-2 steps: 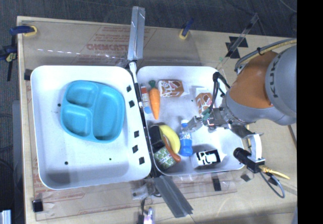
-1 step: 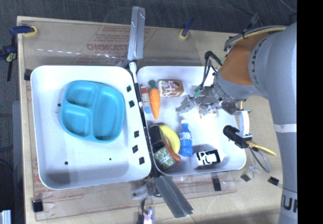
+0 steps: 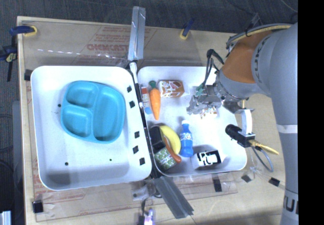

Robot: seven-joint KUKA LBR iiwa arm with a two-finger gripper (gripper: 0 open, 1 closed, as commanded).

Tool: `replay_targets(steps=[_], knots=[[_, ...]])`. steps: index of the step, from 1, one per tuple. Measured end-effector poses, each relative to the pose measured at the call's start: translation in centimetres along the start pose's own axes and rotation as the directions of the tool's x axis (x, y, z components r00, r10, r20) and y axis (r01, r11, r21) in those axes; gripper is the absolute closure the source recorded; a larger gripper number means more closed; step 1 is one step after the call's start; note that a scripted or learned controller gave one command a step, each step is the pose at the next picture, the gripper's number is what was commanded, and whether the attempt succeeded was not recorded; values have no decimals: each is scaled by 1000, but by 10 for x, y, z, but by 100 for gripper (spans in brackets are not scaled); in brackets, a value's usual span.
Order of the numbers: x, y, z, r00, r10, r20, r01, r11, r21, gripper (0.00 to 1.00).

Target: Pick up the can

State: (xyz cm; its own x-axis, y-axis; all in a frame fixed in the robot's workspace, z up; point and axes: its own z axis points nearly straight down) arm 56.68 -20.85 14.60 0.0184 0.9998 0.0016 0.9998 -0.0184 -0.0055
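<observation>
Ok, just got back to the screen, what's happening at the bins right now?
The arm is reaching in from the right, and its gripper hovers over the upper part of the right bin. Nothing is visibly held. The can lies at the lower left of that bin, beside a banana and a blue bottle, well away from the gripper. A carrot is in there too. The left bin holds a blue tray.

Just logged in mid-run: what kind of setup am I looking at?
Likely a lab bin-picking bench: two white bins on a board, a grey arm, and toy groceries such as a carrot and banana.
</observation>
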Motion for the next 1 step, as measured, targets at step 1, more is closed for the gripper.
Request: replay_targets(steps=[1], knots=[[0,0,0,1000,0,0,0,1000,0,0]])
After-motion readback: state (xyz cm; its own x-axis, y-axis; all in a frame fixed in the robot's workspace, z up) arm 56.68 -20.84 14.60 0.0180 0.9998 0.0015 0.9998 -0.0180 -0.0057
